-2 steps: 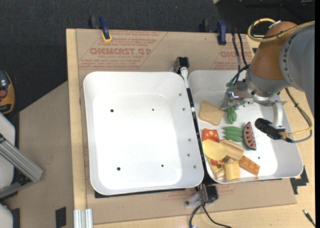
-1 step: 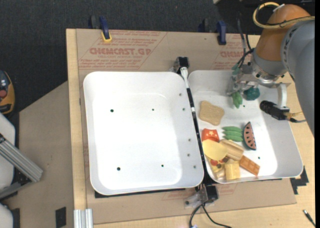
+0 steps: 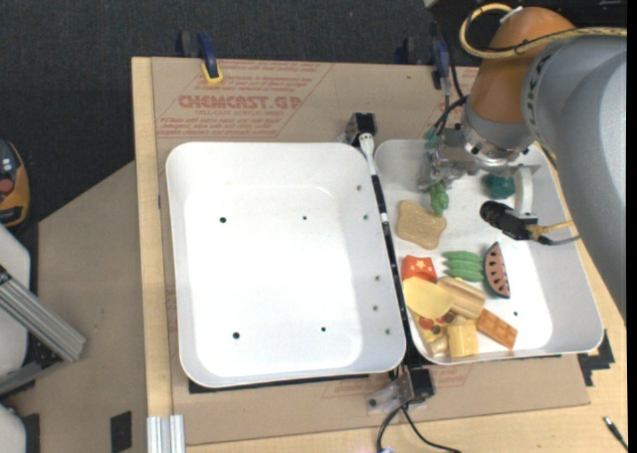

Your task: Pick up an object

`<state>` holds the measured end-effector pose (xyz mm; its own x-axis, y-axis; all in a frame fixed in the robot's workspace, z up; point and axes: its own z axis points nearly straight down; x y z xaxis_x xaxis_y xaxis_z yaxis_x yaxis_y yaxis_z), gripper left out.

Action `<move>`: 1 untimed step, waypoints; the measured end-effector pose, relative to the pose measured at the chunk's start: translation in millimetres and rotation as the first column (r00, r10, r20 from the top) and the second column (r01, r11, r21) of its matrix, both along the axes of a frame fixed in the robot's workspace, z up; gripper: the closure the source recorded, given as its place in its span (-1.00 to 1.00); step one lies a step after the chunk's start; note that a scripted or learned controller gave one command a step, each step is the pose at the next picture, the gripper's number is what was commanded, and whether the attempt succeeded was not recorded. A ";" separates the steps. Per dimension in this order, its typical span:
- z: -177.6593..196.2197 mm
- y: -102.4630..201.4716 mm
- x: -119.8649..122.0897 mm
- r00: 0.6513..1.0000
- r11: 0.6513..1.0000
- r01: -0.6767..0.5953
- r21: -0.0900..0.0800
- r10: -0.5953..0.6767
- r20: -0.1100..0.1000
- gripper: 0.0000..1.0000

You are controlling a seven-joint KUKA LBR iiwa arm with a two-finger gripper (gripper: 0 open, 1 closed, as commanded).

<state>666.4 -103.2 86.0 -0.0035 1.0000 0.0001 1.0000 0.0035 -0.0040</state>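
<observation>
The gripper [image 3: 435, 180] is seen low over the far end of the right bin [image 3: 552, 287], close to the wall shared with the left bin [image 3: 269, 262]. A small green piece [image 3: 439, 200] is found right at its tip, touching it or just beneath. Whether the piece is gripped cannot be told, nor how far the gripper is open, since the tip is small and partly masked by the wrist. A teal piece [image 3: 498, 183] lies just beside, toward the arm. A tan bread slice [image 3: 420, 224] is set a little nearer, apart from the green piece. More toy food is heaped at the near end, among it a red piece [image 3: 418, 267], a green pod [image 3: 463, 264], a watermelon slice [image 3: 496, 270] and an orange cracker [image 3: 496, 328].

The step in hand is judged to be the grasp itself, with the green piece as the likely target. Nothing is shown lifted clear of the bin floor, so the pick is not counted as done. A firm closure on the piece is called for next, then a straight lift. So small a piece may be squeezed out sideways, and the hold should be checked as the arm is raised
</observation>
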 end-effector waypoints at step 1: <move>105.1 81.4 -20.7 1.000 1.000 -0.003 0.001 0.003 0.011 1.00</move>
